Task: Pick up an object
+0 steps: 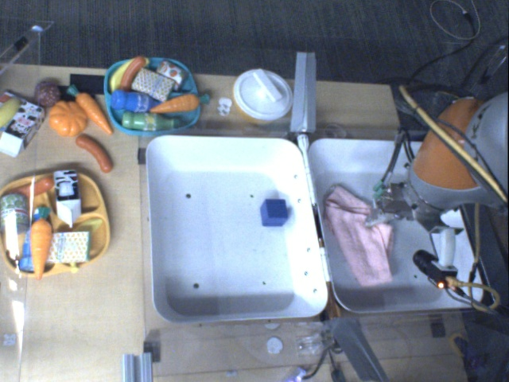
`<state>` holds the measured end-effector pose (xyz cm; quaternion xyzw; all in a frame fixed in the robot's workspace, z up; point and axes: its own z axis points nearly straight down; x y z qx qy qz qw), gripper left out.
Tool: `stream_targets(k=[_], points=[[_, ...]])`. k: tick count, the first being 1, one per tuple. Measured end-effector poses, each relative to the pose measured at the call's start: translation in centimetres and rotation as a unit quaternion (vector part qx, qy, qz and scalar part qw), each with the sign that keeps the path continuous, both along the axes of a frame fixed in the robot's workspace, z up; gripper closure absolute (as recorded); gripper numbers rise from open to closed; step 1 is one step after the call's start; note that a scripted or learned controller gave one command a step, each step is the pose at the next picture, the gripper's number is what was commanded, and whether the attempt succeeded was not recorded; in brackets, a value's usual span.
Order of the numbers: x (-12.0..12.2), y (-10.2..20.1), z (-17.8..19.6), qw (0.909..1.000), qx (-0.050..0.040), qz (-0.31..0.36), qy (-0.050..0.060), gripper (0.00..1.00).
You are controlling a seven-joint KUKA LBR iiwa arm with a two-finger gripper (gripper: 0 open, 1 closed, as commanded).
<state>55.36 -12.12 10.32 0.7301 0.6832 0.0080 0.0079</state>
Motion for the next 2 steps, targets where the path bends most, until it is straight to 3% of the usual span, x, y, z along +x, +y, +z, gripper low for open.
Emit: stream_targets(k=[1,2], points=[[-0.4,7.4,11.6,0.9942,-0.0008,0.107,0.009,1.0],[-2.6,7.4,21.1,0.9994,-0.0001,0.033,0.01,1.0]])
